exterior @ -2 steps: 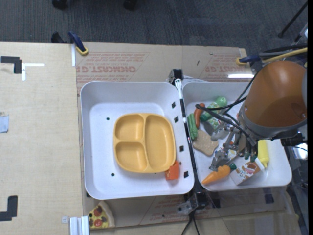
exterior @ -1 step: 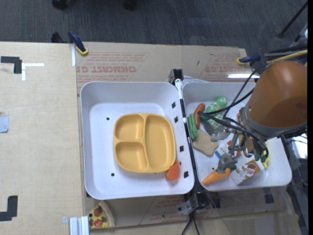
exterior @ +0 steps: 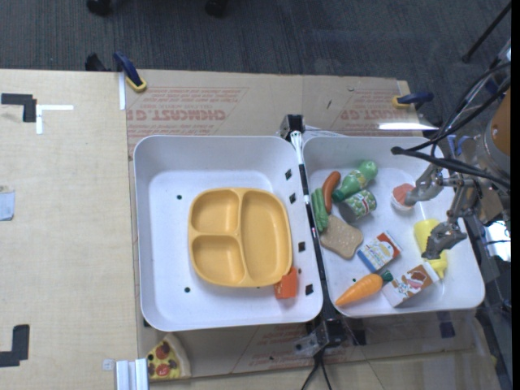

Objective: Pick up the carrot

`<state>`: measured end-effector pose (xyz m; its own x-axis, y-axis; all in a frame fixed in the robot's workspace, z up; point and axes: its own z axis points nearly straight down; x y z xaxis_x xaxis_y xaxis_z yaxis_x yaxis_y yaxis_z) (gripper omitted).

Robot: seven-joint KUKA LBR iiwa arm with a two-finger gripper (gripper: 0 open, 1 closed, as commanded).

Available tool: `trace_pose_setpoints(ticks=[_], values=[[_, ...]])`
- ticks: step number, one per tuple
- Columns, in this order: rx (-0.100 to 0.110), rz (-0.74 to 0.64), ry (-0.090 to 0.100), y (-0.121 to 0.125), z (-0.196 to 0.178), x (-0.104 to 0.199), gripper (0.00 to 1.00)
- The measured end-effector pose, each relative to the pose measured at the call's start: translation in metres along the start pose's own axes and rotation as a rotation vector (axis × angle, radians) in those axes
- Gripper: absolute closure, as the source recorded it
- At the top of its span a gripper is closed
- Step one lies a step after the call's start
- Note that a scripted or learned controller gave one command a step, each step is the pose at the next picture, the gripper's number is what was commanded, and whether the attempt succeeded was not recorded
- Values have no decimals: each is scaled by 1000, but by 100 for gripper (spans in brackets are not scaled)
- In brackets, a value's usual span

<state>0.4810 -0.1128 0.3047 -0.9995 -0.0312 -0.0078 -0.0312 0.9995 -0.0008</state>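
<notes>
The carrot (exterior: 361,288), orange with a green top, lies near the front edge of the right bin (exterior: 463,299), between a slice of bread (exterior: 341,236) and a small carton (exterior: 410,284). My gripper (exterior: 432,214) hangs over the right side of that bin, well to the right of the carrot and farther back. It is open, with nothing between its fingers. A yellow toy (exterior: 426,236) lies right beside the nearer fingertip (exterior: 443,236).
The right bin also holds a green bottle (exterior: 355,179), a can (exterior: 359,204), a red sausage (exterior: 329,187), a green pod (exterior: 320,210), a juice box (exterior: 379,251) and a red-white piece (exterior: 402,193). The left bin (exterior: 154,218) holds a yellow divided plate (exterior: 241,236) and an orange toy (exterior: 287,285).
</notes>
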Motion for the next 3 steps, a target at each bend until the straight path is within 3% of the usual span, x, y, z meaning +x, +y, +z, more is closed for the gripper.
trace_pose_setpoints(ticks=[1,2,3], values=[[-2,-248,3,36,41,-2,0],[-3,-573,1,26,52,-10,0],[-3,-810,0,20,3,-10,0]])
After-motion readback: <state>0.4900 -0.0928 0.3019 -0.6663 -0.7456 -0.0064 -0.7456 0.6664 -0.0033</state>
